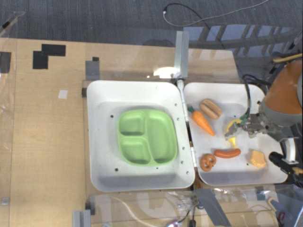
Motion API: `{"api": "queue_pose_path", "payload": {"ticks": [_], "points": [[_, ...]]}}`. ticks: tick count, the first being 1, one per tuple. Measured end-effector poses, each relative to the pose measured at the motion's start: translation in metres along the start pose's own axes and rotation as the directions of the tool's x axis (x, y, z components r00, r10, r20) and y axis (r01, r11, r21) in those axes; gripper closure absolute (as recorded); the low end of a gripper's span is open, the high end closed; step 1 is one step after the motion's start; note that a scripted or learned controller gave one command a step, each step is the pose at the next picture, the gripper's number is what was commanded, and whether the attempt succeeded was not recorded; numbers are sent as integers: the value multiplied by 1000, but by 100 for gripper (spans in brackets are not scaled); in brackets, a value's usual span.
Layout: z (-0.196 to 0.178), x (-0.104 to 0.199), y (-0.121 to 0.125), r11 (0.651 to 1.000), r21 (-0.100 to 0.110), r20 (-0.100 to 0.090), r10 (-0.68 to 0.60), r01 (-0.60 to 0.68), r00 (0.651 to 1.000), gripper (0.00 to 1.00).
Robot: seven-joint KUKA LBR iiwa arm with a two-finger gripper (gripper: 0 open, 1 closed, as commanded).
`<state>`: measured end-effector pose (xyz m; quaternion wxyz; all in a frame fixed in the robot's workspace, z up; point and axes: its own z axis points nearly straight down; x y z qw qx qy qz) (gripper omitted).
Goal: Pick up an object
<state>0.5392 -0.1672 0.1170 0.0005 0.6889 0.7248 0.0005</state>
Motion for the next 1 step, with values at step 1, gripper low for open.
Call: {"api": "queue_pose_path", "payload": {"ticks": [1], "points": [[27, -17, 7, 999, -8, 1, 31, -31, 1000, 0]]}}
